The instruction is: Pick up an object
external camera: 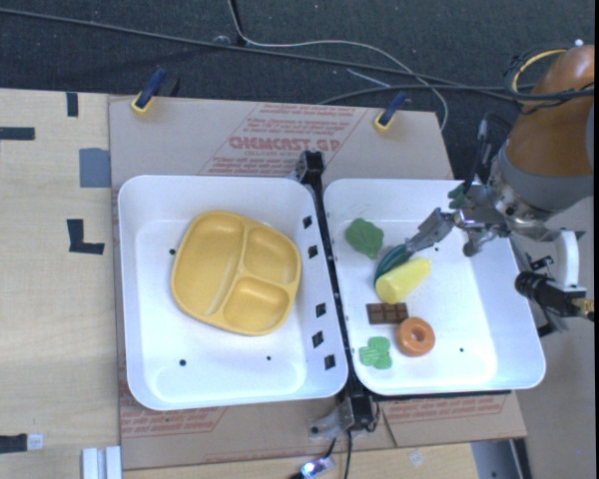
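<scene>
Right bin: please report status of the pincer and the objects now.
Pincer low over right bin, nothing seen held. Yellow piece just below its tip, teal item touching it. Chocolate bar, orange ring close by.

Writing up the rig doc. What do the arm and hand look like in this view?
The arm is grey with a glossy orange band above the wrist. A dark cable loops beside the band. The hand is a small metal-grey and black assembly with thin dark fingers. A white bracket with black fittings sits at the arm's lower side.
</scene>
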You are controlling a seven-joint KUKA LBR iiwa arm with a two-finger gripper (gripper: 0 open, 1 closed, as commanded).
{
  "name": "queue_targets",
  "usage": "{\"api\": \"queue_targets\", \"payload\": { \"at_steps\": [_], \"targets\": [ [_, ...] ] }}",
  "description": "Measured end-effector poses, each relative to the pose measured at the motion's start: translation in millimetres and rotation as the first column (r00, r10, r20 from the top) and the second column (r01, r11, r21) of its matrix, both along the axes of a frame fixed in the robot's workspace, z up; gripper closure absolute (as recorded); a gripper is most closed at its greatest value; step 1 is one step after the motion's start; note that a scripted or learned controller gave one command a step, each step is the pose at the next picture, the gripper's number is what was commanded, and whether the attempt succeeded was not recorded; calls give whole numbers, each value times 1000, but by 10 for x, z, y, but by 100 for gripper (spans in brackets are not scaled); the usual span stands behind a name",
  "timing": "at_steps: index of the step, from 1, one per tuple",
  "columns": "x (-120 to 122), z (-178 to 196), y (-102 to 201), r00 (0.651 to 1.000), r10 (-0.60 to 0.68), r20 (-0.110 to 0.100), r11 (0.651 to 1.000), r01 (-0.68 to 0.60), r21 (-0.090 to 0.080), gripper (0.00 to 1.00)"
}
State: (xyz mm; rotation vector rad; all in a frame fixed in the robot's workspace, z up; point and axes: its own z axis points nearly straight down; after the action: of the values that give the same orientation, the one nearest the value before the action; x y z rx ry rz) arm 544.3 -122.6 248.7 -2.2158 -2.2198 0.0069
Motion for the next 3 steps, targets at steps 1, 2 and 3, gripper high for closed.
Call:
{"api": "queue_targets", "payload": {
  "at_steps": [1,2,3],
  "targets": [
    [28,-478,37,1000,0,-4,1000,0,0,0],
    [-49,-1127,-4,1000,-1,-7,1000,1,2,0],
    [-58,-1685,-1,1000,0,0,1000,0,-1,0]
  ]
}}
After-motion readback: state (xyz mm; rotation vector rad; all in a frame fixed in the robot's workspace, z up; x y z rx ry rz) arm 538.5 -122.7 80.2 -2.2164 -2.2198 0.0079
